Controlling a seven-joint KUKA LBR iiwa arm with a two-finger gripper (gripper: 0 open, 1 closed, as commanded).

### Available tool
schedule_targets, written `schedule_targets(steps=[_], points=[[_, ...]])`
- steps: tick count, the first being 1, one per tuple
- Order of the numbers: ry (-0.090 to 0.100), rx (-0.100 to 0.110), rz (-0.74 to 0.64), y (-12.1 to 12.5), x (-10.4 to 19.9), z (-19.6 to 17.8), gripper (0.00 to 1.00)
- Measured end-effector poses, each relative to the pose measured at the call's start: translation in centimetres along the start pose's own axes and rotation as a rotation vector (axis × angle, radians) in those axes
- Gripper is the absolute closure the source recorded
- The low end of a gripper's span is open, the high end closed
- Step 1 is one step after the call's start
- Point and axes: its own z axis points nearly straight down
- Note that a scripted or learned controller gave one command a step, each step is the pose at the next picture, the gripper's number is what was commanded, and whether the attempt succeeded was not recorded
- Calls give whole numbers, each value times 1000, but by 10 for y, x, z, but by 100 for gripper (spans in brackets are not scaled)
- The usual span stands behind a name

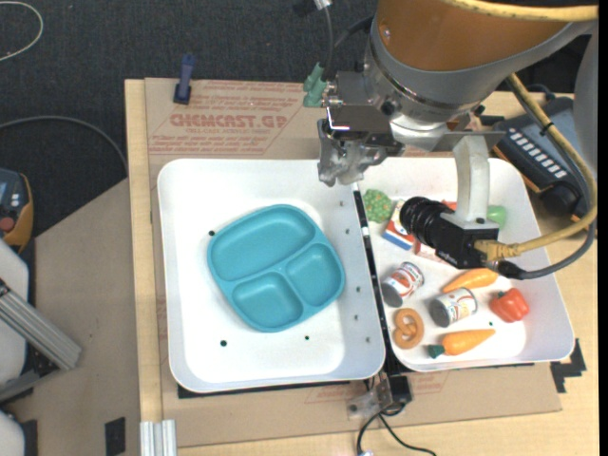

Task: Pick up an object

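Tool (337, 167) above the blue tray's (275, 266) far right corner, grip state impossible to tell; carrots (468, 279), cans (404, 279), pretzel (408, 326), pepper (511, 304) right of tray.

We see bright, even overhead light | white bins (180, 255) near blown out, faint glare on the blue divided plate (275, 266) | soft short shadows | arm's orange band (475, 27) blurred, close to lens | bench centre sharp
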Motion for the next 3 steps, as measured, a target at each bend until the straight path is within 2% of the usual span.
schedule_targets(steps=[1,2,3], points=[[-8,20,5,-2,41,73,100],[-11,22,19,-3,-46,149,100],[-1,-2,6,0,-30,27,100]])
